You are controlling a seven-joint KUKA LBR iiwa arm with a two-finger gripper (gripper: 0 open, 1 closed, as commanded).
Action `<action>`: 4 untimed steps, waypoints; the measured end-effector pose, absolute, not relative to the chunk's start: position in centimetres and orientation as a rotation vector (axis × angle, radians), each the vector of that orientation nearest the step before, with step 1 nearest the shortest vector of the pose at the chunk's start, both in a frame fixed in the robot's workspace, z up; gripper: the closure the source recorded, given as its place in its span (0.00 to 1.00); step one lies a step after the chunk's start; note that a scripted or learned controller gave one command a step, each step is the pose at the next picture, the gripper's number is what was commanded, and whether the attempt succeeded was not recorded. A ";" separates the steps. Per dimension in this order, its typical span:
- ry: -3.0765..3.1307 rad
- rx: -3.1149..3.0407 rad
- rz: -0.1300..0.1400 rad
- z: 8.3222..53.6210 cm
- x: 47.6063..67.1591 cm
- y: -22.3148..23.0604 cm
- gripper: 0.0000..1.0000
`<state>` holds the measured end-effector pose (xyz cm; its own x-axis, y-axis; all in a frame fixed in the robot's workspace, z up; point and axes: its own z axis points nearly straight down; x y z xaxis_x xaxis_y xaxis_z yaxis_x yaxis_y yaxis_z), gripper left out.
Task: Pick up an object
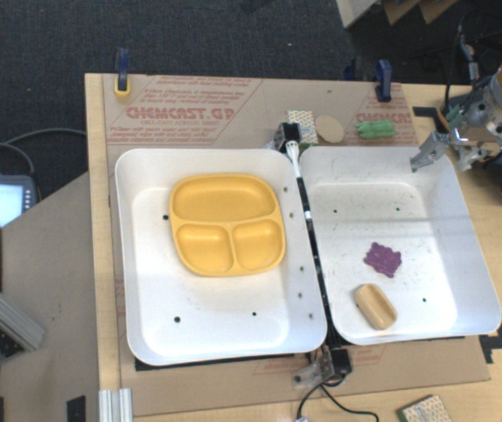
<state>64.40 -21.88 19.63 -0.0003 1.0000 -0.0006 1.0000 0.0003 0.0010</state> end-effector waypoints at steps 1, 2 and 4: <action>2.227 2.227 -0.005 7.8 61.1 -18.8 0.00; 2.231 2.223 -0.002 8.4 56.5 -12.6 0.00; 2.217 2.221 0.002 9.5 50.5 -11.8 1.00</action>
